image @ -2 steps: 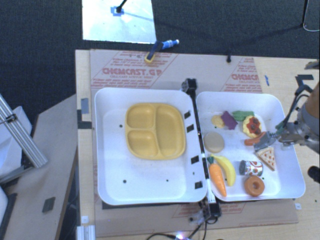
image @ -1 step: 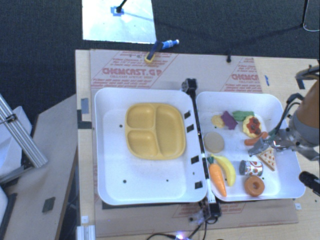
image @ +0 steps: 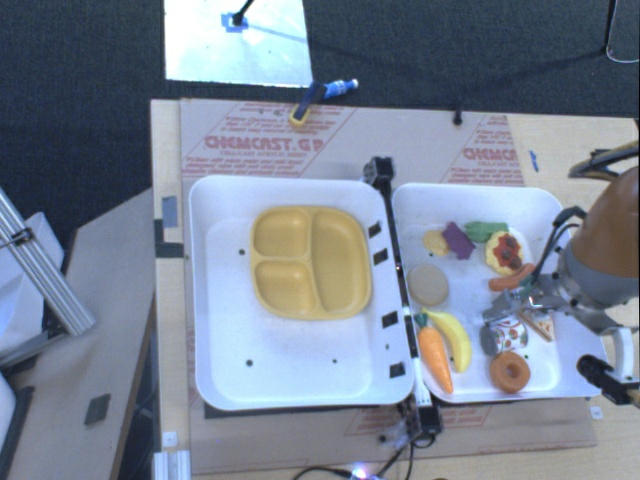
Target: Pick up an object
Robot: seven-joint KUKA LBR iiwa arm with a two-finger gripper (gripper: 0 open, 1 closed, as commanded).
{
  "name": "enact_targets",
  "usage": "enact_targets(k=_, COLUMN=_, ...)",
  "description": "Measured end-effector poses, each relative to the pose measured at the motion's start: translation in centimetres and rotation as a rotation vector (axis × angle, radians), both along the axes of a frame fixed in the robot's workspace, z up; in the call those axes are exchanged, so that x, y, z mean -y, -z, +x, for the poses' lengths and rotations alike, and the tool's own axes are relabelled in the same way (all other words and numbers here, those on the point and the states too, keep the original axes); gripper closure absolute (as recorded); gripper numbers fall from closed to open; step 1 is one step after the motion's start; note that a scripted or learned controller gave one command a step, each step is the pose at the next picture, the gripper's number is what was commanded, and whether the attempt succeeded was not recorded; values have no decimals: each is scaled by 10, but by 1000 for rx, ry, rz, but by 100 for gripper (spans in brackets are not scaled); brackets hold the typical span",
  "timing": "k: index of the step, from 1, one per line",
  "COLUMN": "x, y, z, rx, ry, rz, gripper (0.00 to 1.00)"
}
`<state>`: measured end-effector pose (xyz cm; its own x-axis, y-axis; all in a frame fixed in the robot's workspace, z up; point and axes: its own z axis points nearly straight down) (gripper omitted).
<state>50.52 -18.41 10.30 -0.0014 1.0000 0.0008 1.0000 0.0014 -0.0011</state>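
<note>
— What do we have on the bench point(image: 240, 138)?

— We see two white bins side by side. The left bin point(image: 225, 368) carries a yellow divided plate point(image: 308, 261), lying toward that bin's far edge, a little right of its middle. The right bin point(image: 470, 203) holds the toy food.

— Where does each piece lie?

— Along the right bin's left edge we find a carrot point(image: 434, 358) at the near corner, with a banana point(image: 453, 336) just beside it. Above them lies a round tan cookie point(image: 430, 285). Toward the far edge we see a small yellow piece point(image: 435, 241) touching a purple piece point(image: 458, 239), then a green piece point(image: 485, 231) and a small pizza point(image: 505, 250). A sausage point(image: 510, 279) lies below the pizza, and a brown donut point(image: 510, 372) sits near the bin's near edge.

— And the arm?

— It reaches in over the right bin's right edge. We place the gripper point(image: 510, 320) low over the bin's right half, between the sausage and the donut, with a slice-shaped piece point(image: 541, 326) just beside it.

— Does it grip anything?

— We cannot tell how far it is open, and we see nothing clearly held.
</note>
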Motion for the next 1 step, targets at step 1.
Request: enact_targets(k=1, x=4, y=11, z=4, rx=13, ry=3, rz=-9, gripper=0)
